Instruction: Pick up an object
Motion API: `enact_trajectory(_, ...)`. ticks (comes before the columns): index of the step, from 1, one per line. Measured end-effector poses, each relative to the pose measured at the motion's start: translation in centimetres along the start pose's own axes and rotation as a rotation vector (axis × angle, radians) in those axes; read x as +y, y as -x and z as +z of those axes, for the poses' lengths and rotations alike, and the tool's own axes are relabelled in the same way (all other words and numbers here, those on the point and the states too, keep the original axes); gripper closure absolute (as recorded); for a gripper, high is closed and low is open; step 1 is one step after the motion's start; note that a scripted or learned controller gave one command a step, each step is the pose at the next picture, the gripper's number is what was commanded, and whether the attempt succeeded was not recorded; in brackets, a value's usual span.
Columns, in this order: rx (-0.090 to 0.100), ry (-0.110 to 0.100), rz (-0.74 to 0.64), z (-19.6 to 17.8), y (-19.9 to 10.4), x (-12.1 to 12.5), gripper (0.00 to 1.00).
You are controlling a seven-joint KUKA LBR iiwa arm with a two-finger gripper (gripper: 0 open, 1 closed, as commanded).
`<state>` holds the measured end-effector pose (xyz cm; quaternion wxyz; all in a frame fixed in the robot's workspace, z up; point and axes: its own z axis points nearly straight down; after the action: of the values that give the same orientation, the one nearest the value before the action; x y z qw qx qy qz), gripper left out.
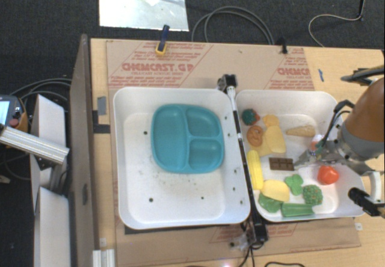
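The right bin [322, 100] holds several toy foods: a dark green ball [249, 116], an orange cookie [255, 135], a pale yellow piece [274, 138], a tan cone [301, 131], a corn cob [255, 168], a brown chocolate bar [281, 163], a red tomato [328, 174], a broccoli floret [311, 193] and a green cucumber [296, 210]. My gripper [311, 156] hangs low over the right half of this bin. It sits just right of the chocolate bar and up-left of the tomato. Nothing is visibly held.
The left bin [132, 157] carries a teal divided plate [186, 138]. A ridge [237, 139] separates the two bins. The arm's grey body [367, 127] covers the right bin's right edge. Cables lie on the cardboard behind the bins.
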<state>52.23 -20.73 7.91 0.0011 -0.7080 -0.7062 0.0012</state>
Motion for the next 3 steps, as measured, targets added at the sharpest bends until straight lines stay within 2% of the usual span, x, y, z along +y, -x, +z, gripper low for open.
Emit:
enact_trajectory(1,-0.001,0.008,-0.005,-1.6,-0.2,0.4,1.0)
enact_trajectory(2,0.0,0.009,-0.009,-10.6,-3.9,-1.1,1.0)
enact_trajectory(3,-0.002,0.009,-0.007,-12.0,-2.7,1.8,1.0)
